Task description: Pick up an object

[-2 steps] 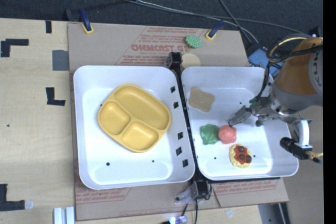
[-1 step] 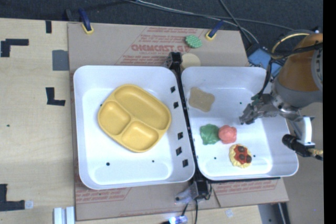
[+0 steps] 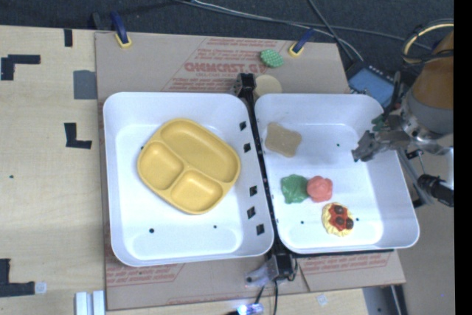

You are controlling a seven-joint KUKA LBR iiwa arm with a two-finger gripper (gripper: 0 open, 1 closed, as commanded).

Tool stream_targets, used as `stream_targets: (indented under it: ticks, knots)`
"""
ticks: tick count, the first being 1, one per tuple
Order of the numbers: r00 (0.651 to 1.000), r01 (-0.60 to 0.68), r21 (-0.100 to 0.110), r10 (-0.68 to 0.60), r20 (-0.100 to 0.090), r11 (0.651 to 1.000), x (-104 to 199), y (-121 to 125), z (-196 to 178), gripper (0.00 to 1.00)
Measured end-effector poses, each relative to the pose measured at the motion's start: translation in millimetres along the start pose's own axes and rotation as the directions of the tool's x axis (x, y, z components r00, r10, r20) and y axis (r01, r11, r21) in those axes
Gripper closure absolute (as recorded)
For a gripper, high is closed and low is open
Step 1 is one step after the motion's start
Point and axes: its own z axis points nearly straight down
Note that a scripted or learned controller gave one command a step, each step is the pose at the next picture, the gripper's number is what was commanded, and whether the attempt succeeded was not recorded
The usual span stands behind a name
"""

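gripper (image 3: 363, 152) over right bin (image 3: 391, 181) edge, grip state can't tell | targets: tan slab (image 3: 283, 140), broccoli (image 3: 293, 188), red piece (image 3: 319, 189), pizza (image 3: 337, 219) | likely light toys; pinch slab across short sides

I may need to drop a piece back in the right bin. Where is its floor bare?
Bare: right bin floor between the tan piece and the tool, and its far end. Crowded: near end, where green piece, red piece and yellow piece cluster.
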Motion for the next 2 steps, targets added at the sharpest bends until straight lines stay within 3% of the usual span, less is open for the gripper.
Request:
stream_targets:
  ticks: [1, 2]
  knots:
    - [1.000, 0.001, 0.001, -0.001, 0.000, 1.000, -0.1, 1.1, -52.5, 1.00]
    - [1.000, 0.005, 0.003, -0.005, -0.003, 1.000, 55.0, 7.6, -57.8, 1.00]
